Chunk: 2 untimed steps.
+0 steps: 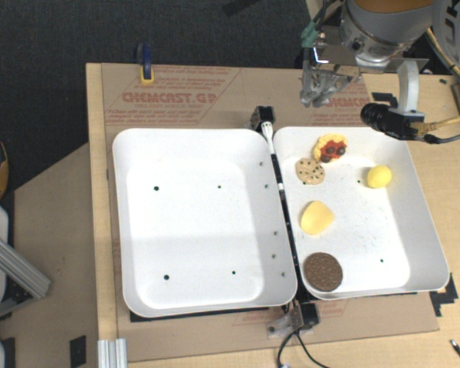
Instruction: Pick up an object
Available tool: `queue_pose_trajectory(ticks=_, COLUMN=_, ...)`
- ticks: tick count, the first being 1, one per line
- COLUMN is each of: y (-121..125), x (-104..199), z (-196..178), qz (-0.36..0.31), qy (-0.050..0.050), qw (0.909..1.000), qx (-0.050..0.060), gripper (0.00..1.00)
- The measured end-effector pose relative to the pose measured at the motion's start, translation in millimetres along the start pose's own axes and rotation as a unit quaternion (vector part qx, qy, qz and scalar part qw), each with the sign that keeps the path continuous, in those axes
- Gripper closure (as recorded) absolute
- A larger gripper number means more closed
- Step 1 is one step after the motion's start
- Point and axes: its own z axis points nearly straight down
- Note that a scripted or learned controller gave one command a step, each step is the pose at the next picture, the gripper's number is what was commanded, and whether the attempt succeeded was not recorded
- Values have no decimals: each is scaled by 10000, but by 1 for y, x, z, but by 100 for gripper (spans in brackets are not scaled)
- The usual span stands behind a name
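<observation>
Approach step: gripper point(320, 94) hangs at 12 o'clock above right bin point(414, 228), grip state unclear; next, descend onto chocolate-chip cookie point(310, 171).

Right shallow white plastic bin point(425, 228): round chocolate-chip cookie point(310, 171), red-and-yellow pastry piece point(331, 147) just above it, small yellow ball point(379, 177), pale yellow rounded lump point(317, 218), dark brown round disc point(323, 271) (nearest the front rim). Two-finger metal gripper point(319, 94) hangs above the bench behind this bin.
</observation>
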Motion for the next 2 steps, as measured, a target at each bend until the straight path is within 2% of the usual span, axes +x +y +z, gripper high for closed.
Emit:
queue_pose_trajectory(ticks=1, y=3, x=-95, z=-77, qz=-4, qy=-10, qw=10000, qx=-15, gripper=100)
queue_pose_trajectory(ticks=2, y=-30, x=-6, z=-2, qz=-86, qy=27, qw=9999, qx=88, gripper=100)
